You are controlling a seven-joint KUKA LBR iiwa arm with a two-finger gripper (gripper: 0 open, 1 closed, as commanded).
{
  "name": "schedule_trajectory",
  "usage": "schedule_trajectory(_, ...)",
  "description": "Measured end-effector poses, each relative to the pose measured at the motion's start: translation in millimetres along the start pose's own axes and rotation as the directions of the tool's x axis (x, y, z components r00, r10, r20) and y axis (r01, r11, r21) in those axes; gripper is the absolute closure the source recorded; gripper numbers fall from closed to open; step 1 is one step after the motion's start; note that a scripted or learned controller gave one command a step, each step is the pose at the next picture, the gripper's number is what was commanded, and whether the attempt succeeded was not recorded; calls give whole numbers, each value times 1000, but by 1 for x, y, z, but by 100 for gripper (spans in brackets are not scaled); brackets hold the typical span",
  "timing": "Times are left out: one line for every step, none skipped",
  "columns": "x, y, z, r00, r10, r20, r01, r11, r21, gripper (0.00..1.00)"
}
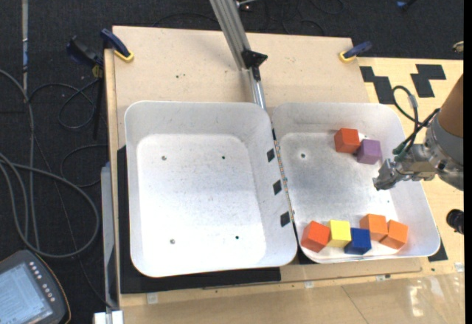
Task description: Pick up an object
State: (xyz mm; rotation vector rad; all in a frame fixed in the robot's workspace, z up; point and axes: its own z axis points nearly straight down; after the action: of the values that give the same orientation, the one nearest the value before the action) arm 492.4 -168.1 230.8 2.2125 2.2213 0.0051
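My gripper [383,181]: over the right bin's [324,123] right side; grip state I cannot tell.
Nearest target: purple cube [369,150], just up-left of me, touching the orange cube [346,140].
Others: cube row along the front wall.

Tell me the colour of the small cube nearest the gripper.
Purple; the small cube beside the gripper shows clearly in the camera view.

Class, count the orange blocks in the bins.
4, all in the right bin: one beside the purple block, three at the front edge.
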Motion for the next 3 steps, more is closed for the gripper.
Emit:
schedule_trajectory(0, 1, -9, 1000, 1, -1, -1, 1000, 5, 100)
schedule_trajectory(53, 20, -16, 1000, -5, -4, 5, 1000, 5, 100)
schedule_trajectory(100, 44, -3, 1000, -4, -3, 4, 1000, 6, 100)
